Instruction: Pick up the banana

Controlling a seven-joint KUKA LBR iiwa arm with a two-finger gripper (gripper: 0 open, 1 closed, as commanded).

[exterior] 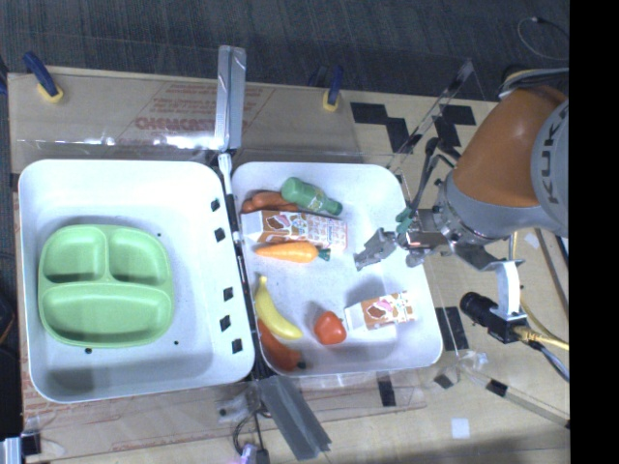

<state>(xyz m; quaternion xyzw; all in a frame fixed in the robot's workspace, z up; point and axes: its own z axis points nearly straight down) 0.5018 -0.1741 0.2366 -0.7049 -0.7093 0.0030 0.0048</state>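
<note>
The yellow banana [272, 311] lies curved at the lower left of the right bin [418, 351], close to the divider between the bins. My gripper [375, 251] hangs over the right side of that bin, well to the right of the banana and a little further back. Nothing shows between its fingers. The arm reaches in from the right, its orange band above the wrist.
Around the banana lie a red item [279, 352], a tomato [330, 328], a small carton [381, 313], a carrot [286, 252], a longer carton [295, 227], a green bottle [309, 196] and a sausage [266, 202]. The left bin holds a green divided plate [104, 284].
</note>
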